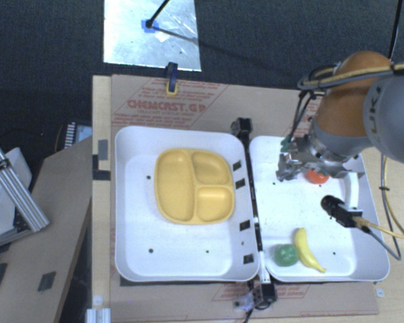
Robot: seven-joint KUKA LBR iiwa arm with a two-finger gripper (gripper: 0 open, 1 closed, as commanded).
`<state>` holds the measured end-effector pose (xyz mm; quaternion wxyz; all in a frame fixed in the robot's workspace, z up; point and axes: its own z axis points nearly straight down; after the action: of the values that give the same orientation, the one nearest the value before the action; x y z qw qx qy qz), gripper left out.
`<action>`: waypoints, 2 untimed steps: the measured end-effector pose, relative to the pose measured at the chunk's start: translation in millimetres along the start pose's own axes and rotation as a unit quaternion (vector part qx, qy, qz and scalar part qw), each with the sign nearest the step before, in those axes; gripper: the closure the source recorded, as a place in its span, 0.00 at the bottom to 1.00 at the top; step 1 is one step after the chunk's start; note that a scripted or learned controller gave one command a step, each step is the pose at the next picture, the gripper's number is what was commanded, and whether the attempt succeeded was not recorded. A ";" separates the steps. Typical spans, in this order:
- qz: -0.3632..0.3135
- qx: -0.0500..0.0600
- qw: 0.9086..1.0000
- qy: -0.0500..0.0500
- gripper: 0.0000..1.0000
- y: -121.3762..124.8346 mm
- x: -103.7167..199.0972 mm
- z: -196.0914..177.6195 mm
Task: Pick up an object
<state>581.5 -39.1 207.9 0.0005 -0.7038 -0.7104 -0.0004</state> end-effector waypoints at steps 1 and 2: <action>0.000 0.000 1.000 0.000 1.00 -12.5 42.7 -3.1; 0.000 0.000 1.000 0.001 1.00 -21.0 98.0 3.7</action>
<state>559.6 58.7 204.3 0.0008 -0.7034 -0.7107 -0.0008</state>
